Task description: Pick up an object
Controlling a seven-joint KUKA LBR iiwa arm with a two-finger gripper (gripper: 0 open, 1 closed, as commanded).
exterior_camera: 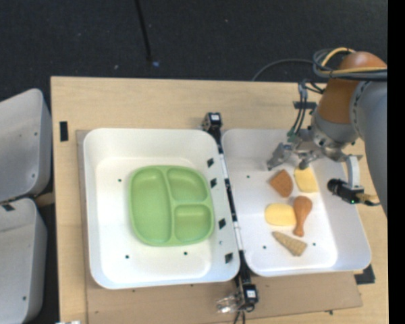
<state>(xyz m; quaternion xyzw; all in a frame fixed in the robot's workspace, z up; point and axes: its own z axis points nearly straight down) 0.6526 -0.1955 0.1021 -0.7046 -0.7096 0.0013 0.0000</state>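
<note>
Pale wood is showing around the edges of the tabletop [67, 106], which is carrying two shallow white bins side by side. The left bin [94, 262] is sitting at centre-left of the frame and is holding a green divided plate [170, 204] with three compartments, lying flat in the middle of the bin floor.

The right bin [344, 248] is sitting right of centre and is holding a cluster of toy food pieces. Going from left to right: a yellow rounded piece [279, 214] is lying near the bin's middle; just above it a brown, bread-like piece [281, 182] is lying; below and a little right of the yellow rounded piece, a tan wedge [290, 243] is lying; a toy drumstick [302, 211] is lying just beside the yellow rounded piece; and a pale yellow block [306, 180] is lying next to the brown piece.

The jaws [293, 155] are hanging over the upper part of the right bin, just above the brown piece and the yellow block. They are standing spread apart with nothing between them. The grey arm with its orange band [344, 90] is reaching in from the upper right of the frame.
</note>
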